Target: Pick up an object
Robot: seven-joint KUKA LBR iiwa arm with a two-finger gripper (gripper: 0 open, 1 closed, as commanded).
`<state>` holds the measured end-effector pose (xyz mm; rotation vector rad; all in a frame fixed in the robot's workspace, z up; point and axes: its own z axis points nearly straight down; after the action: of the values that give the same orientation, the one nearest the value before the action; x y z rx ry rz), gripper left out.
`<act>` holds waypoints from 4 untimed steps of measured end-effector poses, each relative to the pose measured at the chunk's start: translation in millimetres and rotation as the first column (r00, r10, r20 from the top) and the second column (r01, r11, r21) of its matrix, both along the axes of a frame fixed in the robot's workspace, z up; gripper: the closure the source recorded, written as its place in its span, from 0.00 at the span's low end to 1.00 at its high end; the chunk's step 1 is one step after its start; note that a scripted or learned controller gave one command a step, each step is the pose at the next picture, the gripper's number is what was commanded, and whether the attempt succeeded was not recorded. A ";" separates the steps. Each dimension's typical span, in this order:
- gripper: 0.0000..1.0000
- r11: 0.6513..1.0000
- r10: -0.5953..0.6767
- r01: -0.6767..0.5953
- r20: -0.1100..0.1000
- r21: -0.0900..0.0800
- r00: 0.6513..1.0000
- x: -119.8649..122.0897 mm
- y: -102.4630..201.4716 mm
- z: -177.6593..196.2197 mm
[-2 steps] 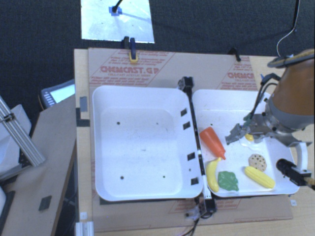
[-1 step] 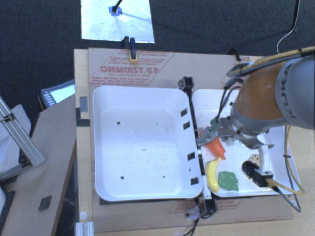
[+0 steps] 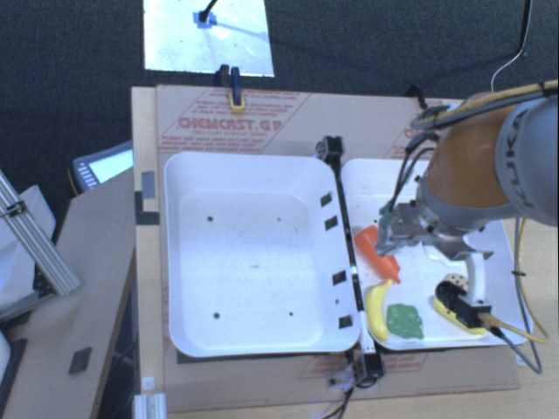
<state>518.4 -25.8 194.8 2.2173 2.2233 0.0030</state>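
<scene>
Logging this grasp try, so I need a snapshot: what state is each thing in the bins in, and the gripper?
Orange carrot toy: lying slantwise in the right bin, partly under the gripper.
Yellow banana: lying along that bin's left wall.
Green piece: lying flat beside the banana.
Gripper: low over the carrot toy; a grasp cannot be told.

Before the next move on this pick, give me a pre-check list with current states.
1. Targets in the right bin: orange piece, banana and green piece are there. Ok.
2. Gripper over a target: it sits just above the orange piece. Ok.
3. Object in grasp: the wrist hides the contact. Cannot tell.
4. Orange piece apart from the banana: their ends lie close. Cannot tell.
5. Room by the bin's left wall: the orange piece lies near it, which looks tight. Not ok.
</scene>
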 end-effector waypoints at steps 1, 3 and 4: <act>1.00 1.000 -0.002 0.002 0.013 -0.002 1.000 -31.4 -35.9 154.4; 1.00 1.000 0.007 -0.007 0.010 0.003 1.000 -31.7 114.0 332.0; 1.00 1.000 0.006 -0.006 0.002 0.003 1.000 -32.2 186.2 341.1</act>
<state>486.2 160.5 535.8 2.2110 2.2305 0.0077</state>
